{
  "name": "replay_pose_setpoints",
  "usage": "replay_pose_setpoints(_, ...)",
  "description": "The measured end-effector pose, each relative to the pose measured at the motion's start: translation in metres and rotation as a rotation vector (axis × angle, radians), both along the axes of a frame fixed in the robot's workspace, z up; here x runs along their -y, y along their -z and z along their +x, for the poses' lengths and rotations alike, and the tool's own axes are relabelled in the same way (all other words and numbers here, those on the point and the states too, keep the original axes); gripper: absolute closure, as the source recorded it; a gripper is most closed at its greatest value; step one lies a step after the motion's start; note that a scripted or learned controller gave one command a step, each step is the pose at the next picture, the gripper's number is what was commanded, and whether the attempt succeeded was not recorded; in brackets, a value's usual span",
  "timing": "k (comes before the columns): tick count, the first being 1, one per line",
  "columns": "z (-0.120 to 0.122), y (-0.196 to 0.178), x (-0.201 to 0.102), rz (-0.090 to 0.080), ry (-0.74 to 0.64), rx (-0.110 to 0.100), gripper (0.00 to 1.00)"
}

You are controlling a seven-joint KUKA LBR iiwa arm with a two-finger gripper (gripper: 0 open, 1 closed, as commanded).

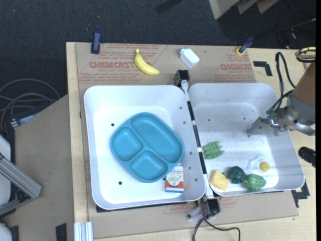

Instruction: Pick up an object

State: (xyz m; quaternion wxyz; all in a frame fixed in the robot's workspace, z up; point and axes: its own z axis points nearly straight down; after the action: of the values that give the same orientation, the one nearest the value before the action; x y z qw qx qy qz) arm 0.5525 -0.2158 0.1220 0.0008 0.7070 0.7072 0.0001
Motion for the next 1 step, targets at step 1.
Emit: replay_pose_setpoints(1,-0.0701,0.0238,0.0062,0.006,0.000,-0.005,0.00)
